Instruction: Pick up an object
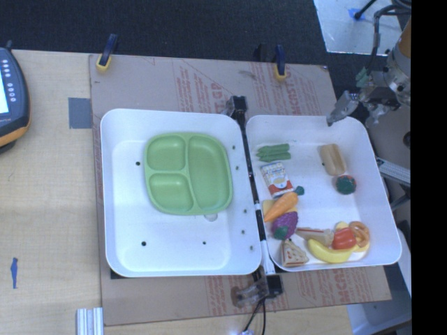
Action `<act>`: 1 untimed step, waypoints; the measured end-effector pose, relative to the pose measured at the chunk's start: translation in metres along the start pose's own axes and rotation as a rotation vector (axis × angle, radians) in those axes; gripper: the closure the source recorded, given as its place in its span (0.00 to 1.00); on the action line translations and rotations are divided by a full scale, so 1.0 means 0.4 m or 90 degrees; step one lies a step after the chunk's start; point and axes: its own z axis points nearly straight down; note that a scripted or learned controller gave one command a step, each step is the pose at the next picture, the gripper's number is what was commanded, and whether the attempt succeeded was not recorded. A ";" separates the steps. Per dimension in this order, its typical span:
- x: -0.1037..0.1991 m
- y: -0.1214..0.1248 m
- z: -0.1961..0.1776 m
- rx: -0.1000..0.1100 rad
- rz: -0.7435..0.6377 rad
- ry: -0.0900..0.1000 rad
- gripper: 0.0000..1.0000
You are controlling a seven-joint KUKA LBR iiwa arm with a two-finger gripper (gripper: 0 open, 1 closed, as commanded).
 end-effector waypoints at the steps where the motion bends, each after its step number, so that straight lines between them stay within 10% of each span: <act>1: 0.215 0.033 0.205 0.005 -0.005 0.002 0.00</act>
